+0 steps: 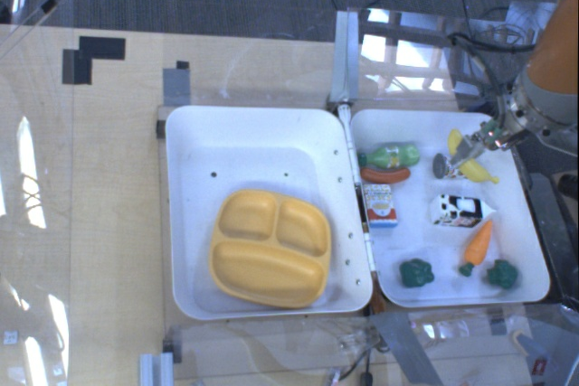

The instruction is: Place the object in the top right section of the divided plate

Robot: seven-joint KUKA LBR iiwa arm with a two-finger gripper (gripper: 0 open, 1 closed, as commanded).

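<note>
Gripper (463, 153) sits low at the 1 o'clock corner of the right bin (534, 271), arm (554, 59) coming in from 3 o'clock with the orange band up top. Fingers point down-left toward 8 o'clock, spread slightly, nothing seen between them, so it reads as released. The tips overlap a yellow banana-like toy (472, 163); contact is hard to judge at this angle, probably just above or touching it.

Around it in the right bin:
- green lettuce-like piece (391, 155) at 9 o'clock from the gripper, with a hot dog (384, 174) just beside it toward 6
- small carton with red base (380, 204) near the divider between bins
- black-and-white cow-print carton (460, 211) at 6 o'clock from the gripper
- carrot (477, 245) just past the cow carton, tilted
- two broccoli pieces, one (416, 272) at the bin's 6 o'clock, one (501, 273) at its 5 o'clock corner

Left bin (194, 194): yellow divided plate (270, 246) lies at its 6 o'clock half, well apart from the gripper. Its top right section (302, 229) holds nothing.
</note>
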